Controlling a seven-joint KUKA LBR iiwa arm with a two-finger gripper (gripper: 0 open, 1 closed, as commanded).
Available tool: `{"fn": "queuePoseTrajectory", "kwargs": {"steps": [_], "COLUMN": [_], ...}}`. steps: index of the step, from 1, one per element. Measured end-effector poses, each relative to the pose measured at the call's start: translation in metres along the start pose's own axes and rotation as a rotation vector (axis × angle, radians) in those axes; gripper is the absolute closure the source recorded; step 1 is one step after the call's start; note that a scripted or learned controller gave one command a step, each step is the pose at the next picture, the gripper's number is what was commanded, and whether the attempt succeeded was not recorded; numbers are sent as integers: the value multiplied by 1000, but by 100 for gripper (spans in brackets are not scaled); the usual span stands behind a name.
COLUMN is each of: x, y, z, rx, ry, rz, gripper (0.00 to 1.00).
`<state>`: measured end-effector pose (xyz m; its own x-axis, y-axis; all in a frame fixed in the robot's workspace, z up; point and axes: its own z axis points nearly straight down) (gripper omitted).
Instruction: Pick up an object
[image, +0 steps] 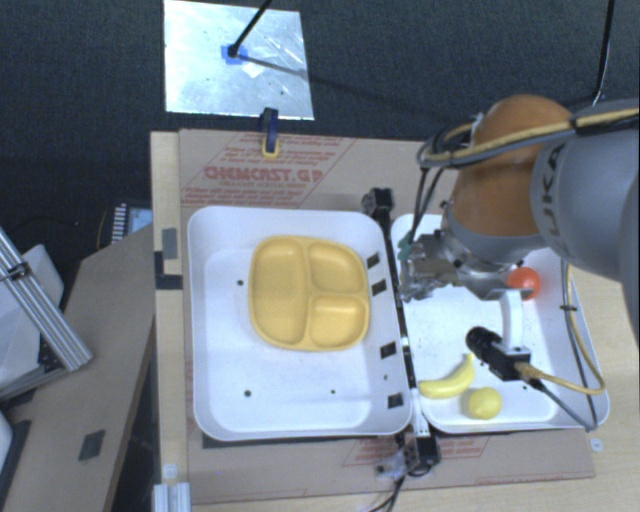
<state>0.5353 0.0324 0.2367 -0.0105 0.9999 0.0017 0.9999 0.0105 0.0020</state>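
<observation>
My gripper (414, 274) hangs low over the left side of the right bin (437, 325), close to the divider between the bins. The bulky wrist above hides much of it. A yellow banana (447, 380) lies at the bin's front, well below the gripper in the view. Just to its right sits a small yellow round fruit (483, 403). A small orange-red object (527, 283) peeks out at the right of the wrist. I see nothing between the gripper and the bin floor.
The left bin (225, 395) holds a yellow divided plate (305, 293) near its middle. Black clips line the divider (392, 330) between the bins. The bench has a cardboard sheet (265, 170) under the bins.
</observation>
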Motion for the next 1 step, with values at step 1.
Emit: {"fn": "queuePoseTrajectory", "kwargs": {"steps": [1], "x": [50], "y": [-6], "z": [13], "rx": [2], "ry": [0], "rz": [1], "gripper": [100]}}
